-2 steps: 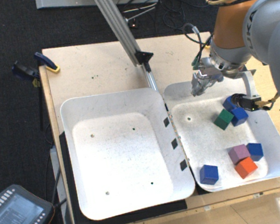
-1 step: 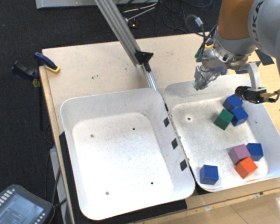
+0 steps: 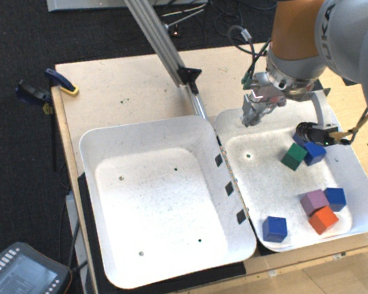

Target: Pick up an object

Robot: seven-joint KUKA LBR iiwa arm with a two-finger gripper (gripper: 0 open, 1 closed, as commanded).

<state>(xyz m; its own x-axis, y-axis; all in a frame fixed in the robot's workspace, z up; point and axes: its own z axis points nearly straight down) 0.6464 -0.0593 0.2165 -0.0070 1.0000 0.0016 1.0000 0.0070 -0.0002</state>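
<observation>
Hovering over the back rim of the right bin [image 3: 354, 171], the pincer [image 3: 255, 112] hangs from the grey arm [image 3: 330, 23] with nothing visible between its tips; whether it is released or clenched cannot be told from this slanted view. It seems to touch nothing, sitting above bare white floor near the bin's rear left corner.

Nearest to it, toward the middle of the same bin, lie a green cube [image 3: 295, 156] and a blue block [image 3: 313, 151], touching or nearly so. Further forward, near the front edge, a purple cube [image 3: 312, 201], an orange cube [image 3: 323, 219] and a small blue cube [image 3: 335, 197] cluster closely, with another blue cube [image 3: 274, 228] apart at the front left. The left bin [image 3: 101, 190] sits alongside on the worktop [image 3: 126, 89].

By the look of things, the pick is not yet made: choosing a block, descending and closing on it all remain to be done.
</observation>
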